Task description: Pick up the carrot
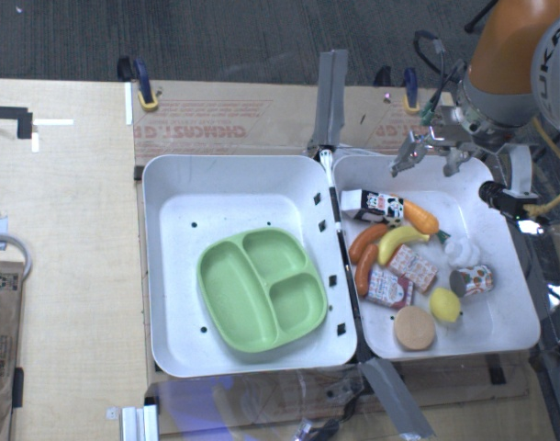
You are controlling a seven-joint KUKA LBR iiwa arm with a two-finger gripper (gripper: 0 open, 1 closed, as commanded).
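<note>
— Table (69, 246) of pale wood, carrying how many bins?
— Two, white and shallow, side by side: left bin (170, 246) and right bin (500, 333), meeting along the middle.
— Arm?
— One arm (514, 53), grey with an orange band, reaching in from the right over the far end of the right bin.
— In the left bin?
— One green plate (262, 288), divided into three compartments, lying flat.
— Claw?
— One claw (427, 162), fingers spread, pinching nothing, over the far wall of the right bin and apart from everything lying in it.
— Right bin, counted?
— Two orange-red sausages (367, 242) side by side at the left. One banana (401, 239) just beside them. Two red-and-white packets (413, 266) touching each other, nearer than the banana. One black-and-white carton (381, 206) at the far left. One round tan biscuit (415, 329) at the near edge, one lemon (445, 305) just beside it.
— Carrot?
— One carrot (420, 217), orange, lying at a slant in the right bin, just right of the carton and just beyond the banana. Nearer than the claw, not touching it.
</note>
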